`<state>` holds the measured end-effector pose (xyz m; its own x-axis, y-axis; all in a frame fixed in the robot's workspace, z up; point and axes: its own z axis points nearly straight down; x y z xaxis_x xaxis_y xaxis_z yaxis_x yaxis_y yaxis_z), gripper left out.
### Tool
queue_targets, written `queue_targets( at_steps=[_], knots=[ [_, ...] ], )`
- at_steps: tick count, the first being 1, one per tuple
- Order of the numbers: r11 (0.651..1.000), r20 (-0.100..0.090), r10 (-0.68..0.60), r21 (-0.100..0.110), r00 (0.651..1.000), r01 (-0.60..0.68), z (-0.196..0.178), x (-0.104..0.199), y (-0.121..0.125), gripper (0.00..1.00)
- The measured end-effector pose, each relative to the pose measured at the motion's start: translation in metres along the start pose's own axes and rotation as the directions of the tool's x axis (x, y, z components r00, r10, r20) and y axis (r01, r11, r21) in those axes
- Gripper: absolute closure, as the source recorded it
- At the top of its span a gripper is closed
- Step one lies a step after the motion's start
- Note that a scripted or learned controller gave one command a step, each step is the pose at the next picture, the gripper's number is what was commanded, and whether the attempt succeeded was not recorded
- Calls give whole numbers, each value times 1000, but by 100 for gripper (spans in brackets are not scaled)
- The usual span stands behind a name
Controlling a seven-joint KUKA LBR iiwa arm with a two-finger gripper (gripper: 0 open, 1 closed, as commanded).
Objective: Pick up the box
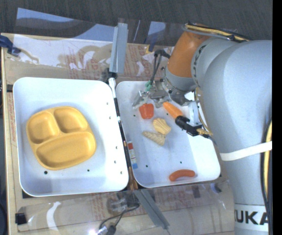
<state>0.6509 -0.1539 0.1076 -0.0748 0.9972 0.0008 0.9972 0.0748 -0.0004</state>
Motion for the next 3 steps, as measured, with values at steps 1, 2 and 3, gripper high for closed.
queue_targets(
  at_steps=[1,2,3],
  knots=[
    [986,1,165,3,986,-165,16,-1,-82,0],
    [983,-1,182,1,983,-182,-32,-17,-41,0],
    [999,1,-54,0,999,54,16,-42,-1,0]
  ],
)
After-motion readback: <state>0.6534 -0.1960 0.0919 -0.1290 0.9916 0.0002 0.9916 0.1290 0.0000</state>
